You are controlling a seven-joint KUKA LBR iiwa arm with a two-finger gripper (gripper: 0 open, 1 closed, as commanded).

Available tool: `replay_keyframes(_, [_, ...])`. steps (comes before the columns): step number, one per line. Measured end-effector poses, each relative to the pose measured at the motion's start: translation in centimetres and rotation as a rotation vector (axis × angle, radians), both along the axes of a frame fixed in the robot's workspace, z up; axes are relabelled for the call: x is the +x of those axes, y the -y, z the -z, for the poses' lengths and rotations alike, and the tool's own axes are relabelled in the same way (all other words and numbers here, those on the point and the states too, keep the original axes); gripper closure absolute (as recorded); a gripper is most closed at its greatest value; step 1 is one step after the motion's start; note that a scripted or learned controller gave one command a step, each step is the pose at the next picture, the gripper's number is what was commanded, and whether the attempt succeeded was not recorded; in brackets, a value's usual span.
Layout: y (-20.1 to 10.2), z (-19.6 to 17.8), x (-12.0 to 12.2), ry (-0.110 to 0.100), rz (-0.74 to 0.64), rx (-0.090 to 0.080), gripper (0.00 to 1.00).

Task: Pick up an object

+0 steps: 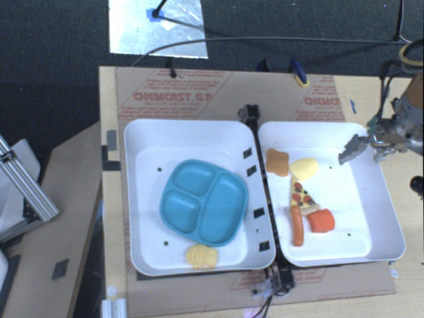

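Two white bins: the gripper (350,152) hangs over the right bin (384,211), perhaps empty-handed, apart from the tomato (321,220); its grip I cannot tell.

Blue divided plate (202,207) in left bin (142,171); foil sheet (158,18) beyond the bench.

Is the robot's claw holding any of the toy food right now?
No, nothing is held. The gripper hangs over the right white bin's upper right part, apart from the toy food.
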State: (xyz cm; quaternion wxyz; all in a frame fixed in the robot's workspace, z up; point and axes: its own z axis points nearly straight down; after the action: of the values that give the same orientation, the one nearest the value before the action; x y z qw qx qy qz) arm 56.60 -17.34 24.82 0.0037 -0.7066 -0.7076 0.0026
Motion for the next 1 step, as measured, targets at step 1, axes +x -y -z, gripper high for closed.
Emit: replay_keyframes(1, [-0.03, -0.59, 0.23, 0.011, -0.003, -0.002, 0.0])
